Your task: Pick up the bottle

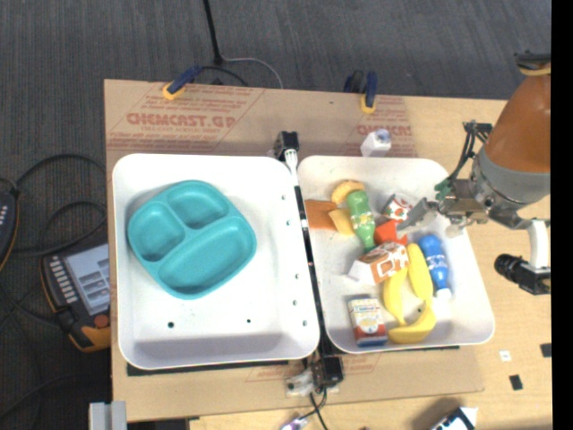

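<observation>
just below the gripper [428,211], whose jaws seem open and empty, the blue bottle [436,262] lies lengthwise toward the bin's near edge.

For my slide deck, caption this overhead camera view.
Claw poised over right bin beside blue bottle; teal plate in left bin.

Teal plate [192,237] inside left bin [143,339]. In right bin [474,321]: yellow banana [417,296] at six o'clock, green toy [361,215] at eleven, small juice box [366,319] at seven.
</observation>
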Robot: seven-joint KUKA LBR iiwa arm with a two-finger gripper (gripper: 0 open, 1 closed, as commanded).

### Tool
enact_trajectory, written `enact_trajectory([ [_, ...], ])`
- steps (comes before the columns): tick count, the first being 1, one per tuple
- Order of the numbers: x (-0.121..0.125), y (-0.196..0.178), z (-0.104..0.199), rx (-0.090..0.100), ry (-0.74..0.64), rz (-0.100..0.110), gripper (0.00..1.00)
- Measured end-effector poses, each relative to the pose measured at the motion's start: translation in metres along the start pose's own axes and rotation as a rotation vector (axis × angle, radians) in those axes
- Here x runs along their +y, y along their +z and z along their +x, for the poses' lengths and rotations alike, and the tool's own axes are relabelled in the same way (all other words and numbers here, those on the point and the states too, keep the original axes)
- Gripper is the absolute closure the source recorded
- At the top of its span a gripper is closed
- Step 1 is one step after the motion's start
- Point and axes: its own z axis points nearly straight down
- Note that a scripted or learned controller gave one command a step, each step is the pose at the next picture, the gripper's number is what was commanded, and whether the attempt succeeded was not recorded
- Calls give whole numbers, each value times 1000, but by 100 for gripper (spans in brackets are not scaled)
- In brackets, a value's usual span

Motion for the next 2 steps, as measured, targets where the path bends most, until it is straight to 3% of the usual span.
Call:
enact_trajectory([
  [1, -25, 127, -8, 6, -273, -8, 0],
  [2, -3, 128, -51, 10, -665, -8, 0],
])
